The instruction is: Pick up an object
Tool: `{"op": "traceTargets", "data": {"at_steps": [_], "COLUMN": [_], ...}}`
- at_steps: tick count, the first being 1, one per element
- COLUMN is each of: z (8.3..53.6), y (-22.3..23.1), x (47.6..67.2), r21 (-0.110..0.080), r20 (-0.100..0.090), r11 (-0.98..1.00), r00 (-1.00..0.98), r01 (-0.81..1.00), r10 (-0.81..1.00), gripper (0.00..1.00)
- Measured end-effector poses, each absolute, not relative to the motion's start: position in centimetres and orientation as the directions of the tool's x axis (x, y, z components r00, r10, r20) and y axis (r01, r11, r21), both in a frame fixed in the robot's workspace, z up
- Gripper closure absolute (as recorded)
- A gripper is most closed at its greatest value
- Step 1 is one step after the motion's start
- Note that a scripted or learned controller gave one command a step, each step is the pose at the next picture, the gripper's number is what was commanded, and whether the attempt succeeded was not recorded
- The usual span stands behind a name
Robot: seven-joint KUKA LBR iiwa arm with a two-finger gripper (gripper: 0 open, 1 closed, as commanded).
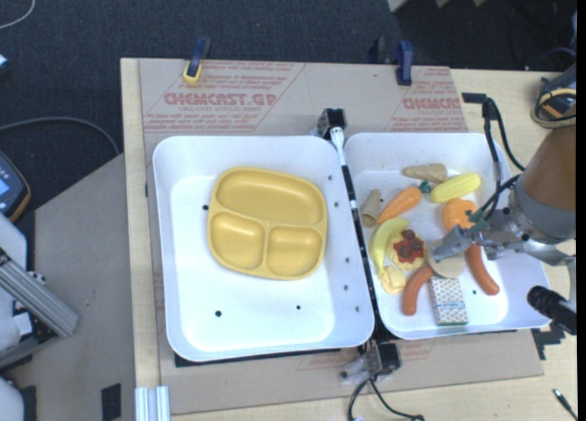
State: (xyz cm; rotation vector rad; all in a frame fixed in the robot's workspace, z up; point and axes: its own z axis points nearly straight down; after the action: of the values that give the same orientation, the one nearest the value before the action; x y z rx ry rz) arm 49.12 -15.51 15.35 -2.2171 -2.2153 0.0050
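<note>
The right bin [513, 314] holds several toy foods: a carrot [400, 202], a corn cob [455, 188], a tan potato-like piece [424, 172], a banana [383, 238], a pizza slice [406, 249], two red sausages [415, 290] [483, 270], an orange pepper [455, 214] and a small speckled box [449, 301]. My gripper [451, 247] hangs low over the middle of this pile, just right of the pizza slice and above a round tan piece [448, 268]. The grey wrist and orange band [554, 177] rise to its right.
A yellow divided plate [267, 222] lies in the left bin [183, 282]. A black rail [346, 192] runs between the bins. Cables [494, 140] hang along the arm over the right bin's far corner. Clamps [193, 64] [403, 60] grip the board's back edge.
</note>
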Motion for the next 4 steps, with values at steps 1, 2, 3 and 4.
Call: {"op": "traceTargets", "data": {"at_steps": [1, 2, 3, 4], "z": [10.2, 8.4, 9.5, 14.6], "y": [-14.8, -14.7, -14.8, -13.8], "x": [48.3, 48.3, 48.3, 48.3], "r21": [-0.003, -0.002, 0.000, 0.003], "r20": [0.002, 0.002, 0.000, -0.002], "r11": [-0.001, 0.000, -0.001, 0.001], "r00": [0.001, 0.000, 0.001, -0.001], "r01": [1.000, 1.000, 1.000, 1.000], "r10": [1.000, 1.000, 1.000, 1.000], "gripper": [0.00, 0.00, 1.00, 1.00]}}
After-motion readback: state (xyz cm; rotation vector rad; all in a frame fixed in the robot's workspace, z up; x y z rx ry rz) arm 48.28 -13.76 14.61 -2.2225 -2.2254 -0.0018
